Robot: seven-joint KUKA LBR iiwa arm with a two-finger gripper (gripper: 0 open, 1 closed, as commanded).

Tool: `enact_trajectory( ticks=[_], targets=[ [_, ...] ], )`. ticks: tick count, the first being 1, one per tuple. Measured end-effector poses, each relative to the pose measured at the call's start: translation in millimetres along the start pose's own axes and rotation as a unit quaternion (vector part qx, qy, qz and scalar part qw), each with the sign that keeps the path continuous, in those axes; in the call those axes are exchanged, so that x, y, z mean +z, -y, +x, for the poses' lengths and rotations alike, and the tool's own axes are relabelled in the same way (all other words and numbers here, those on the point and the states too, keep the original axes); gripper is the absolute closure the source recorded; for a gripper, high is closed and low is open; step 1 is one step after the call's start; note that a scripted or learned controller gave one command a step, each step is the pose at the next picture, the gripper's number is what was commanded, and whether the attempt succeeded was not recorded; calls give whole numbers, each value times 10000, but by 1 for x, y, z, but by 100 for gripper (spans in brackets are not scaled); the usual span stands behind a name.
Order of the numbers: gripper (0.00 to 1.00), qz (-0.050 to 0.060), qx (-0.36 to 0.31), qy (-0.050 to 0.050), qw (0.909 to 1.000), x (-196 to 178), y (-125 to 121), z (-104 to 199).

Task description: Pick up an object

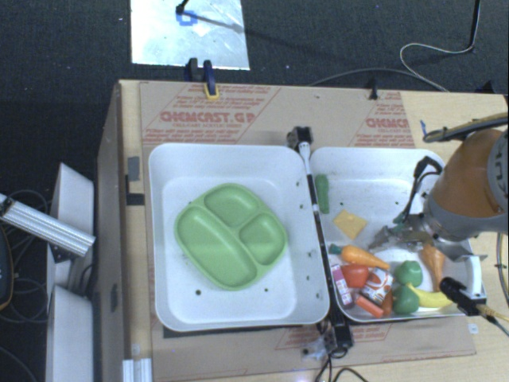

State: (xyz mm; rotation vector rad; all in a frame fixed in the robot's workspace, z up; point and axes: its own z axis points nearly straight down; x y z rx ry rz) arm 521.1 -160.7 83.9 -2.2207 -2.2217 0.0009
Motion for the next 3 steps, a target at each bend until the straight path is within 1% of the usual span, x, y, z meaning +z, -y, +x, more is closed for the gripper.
enact_trajectory(
  ticks=[1,2,3],
  targets=[
    [0,-15,-20,-7,10000,-1,-56,47],
    [0,-22,-22,4,10000,-1,-148,35],
    [0,-9,-5,4,10000,-1,-80,36]
  ],
)
